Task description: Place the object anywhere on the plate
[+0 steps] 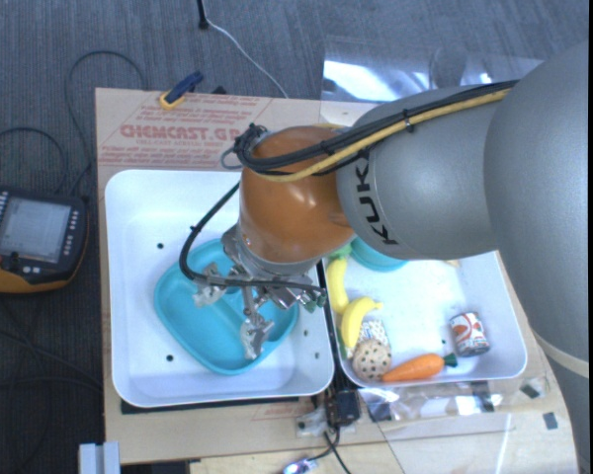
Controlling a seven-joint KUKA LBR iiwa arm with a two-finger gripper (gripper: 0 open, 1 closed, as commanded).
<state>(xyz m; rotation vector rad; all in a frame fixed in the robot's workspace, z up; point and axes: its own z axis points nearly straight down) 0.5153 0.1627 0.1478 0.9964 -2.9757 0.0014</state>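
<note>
A: What was blocking the view?

B: The arm [455, 156], mostly. It came in from the right and covered the upper part of the right bin [494, 363] and the seam between the bins. The orange band [287, 200] sat over the left bin's [128, 265] right side.

A: Plate?

B: The blue plate [183, 309] lay in the left bin, lower middle, its right half under the wrist.

A: Claw?

B: The gripper [252, 329] hung over the plate's right part, fingers pointing down. Nothing was visible between them. Spread or pressed together, I couldn't tell, the metal parts overlapped.

A: Where were the objects?

B: All in the right bin. A banana [351, 309] ran along its left wall, just beside the divider. A carrot [413, 367] lay near the front edge, and a speckled round item [372, 357] was touching the banana's lower end. A small can [467, 333] was to the right. A teal thing [381, 258] peeked out under the arm, unidentifiable.

A: Off the bench?

B: A handheld pendant [30, 237] lay on the carpet to the left.
</note>
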